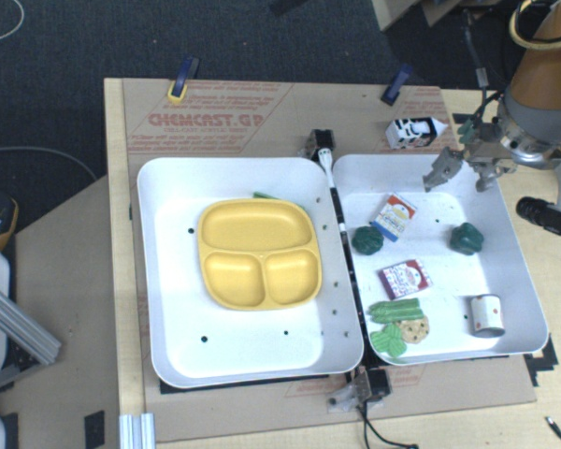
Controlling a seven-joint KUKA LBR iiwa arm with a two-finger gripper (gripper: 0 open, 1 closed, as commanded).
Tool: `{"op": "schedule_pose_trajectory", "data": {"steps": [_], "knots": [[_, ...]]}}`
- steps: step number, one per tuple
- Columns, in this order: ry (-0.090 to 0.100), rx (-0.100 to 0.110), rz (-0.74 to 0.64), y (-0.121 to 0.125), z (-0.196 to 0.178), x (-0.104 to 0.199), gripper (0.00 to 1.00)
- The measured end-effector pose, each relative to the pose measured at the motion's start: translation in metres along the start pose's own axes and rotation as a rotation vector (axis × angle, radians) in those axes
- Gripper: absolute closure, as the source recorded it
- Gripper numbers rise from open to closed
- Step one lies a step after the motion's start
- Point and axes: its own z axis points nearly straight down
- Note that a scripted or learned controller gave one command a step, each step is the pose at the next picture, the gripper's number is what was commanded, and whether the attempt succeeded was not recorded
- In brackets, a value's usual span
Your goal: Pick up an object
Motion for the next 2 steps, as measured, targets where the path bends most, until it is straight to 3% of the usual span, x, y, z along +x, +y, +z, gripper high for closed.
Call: {"op": "schedule_pose_trajectory", "data": {"steps": [1, 2], "knots": [[-0.003, -0.015, -0.003, 0.003, -0.010, 0.000, 0.00], [-0.002, -0.012, -0.003, 0.000, 0.033, 0.005, 0.00]]}}
